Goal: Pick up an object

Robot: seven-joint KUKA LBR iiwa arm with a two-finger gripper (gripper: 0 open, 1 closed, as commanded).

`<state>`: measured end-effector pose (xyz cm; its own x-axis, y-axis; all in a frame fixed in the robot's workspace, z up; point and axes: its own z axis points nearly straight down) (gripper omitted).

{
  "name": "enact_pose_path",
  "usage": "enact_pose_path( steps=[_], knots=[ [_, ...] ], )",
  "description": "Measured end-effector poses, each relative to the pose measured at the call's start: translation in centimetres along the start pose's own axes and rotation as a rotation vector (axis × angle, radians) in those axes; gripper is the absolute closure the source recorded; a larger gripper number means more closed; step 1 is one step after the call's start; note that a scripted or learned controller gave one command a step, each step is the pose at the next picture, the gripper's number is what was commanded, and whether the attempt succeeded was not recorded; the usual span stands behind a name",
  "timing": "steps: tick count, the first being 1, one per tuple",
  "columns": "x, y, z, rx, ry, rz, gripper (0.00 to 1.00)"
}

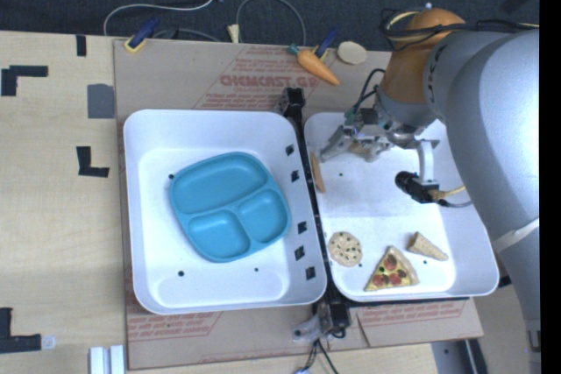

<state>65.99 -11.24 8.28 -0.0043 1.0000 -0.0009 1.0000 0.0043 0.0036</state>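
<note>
My gripper (355,141) hangs over the back left part of the right bin (469,228), below the orange band of the wrist. Just to its left a thin brown stick (316,172) lies along the bin's left wall. Toward the front of that bin lie a round cookie (345,248), a pizza slice (392,269) and a tan wedge (428,247), all well apart from the gripper. I see nothing held in the gripper.
The left bin (145,188) holds a blue divided plate (230,206). Behind the bins, on the cardboard, lie a toy carrot (317,67) and a beige oval piece (351,52). The grey arm covers the right bin's far right side. Cables run along the back.
</note>
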Motion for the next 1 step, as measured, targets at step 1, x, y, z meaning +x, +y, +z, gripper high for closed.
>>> enact_pose_path(
  steps=[1],
  knots=[
    [1.32,0.63,-0.19,0.016,-0.003,0.006,0.00]
  ],
)
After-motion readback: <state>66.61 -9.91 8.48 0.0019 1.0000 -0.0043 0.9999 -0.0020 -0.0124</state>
